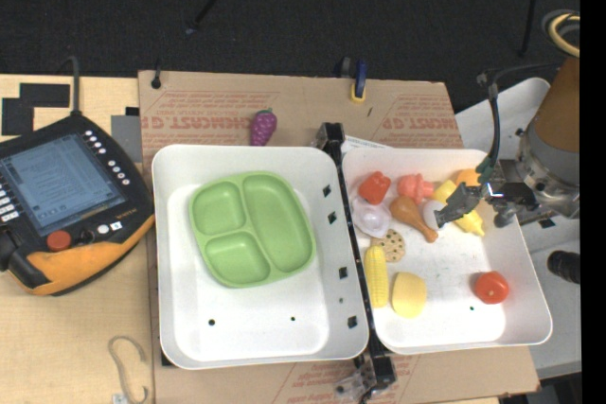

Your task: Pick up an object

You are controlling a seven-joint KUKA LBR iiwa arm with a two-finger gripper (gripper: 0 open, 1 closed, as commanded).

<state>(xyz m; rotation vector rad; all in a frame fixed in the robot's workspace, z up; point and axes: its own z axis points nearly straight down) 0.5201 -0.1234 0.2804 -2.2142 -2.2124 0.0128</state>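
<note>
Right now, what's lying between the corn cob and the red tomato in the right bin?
A pale yellow lemon-like piece lies between the corn cob and the red tomato, seen in the camera view.

On my feed the surface carries a brown cardboard sheet, and the two white bins sit side by side on it. A purple grape bunch lies on the cardboard behind the left bin. The teach pendant rests at the left.

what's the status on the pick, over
Tool low in the right bin, over the yellow toy, beside the drumstick. Nothing visibly gripped. Tomato, corn lie apart.
</note>
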